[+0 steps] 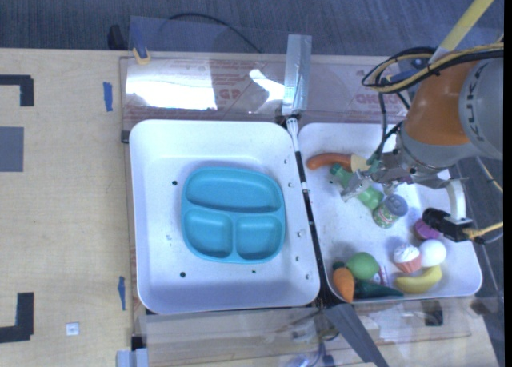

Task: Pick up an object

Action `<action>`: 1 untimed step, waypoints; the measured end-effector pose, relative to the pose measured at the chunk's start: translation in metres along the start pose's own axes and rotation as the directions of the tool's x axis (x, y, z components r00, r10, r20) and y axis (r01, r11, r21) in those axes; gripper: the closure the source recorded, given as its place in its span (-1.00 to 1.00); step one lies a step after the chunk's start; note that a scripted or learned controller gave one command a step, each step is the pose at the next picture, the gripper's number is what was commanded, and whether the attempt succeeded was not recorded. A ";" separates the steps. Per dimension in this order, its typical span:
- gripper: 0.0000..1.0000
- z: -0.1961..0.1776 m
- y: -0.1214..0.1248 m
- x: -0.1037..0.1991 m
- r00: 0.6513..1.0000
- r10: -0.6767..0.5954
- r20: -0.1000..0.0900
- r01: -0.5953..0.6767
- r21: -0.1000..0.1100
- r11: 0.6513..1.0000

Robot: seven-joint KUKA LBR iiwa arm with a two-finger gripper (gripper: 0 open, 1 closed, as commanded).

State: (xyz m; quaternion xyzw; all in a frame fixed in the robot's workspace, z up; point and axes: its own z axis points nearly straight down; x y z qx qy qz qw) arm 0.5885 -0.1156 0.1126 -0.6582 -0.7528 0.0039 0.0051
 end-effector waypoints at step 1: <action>-1.00 0.027 0.004 -0.020 1.000 0.009 0.001 -0.009 -0.015 1.000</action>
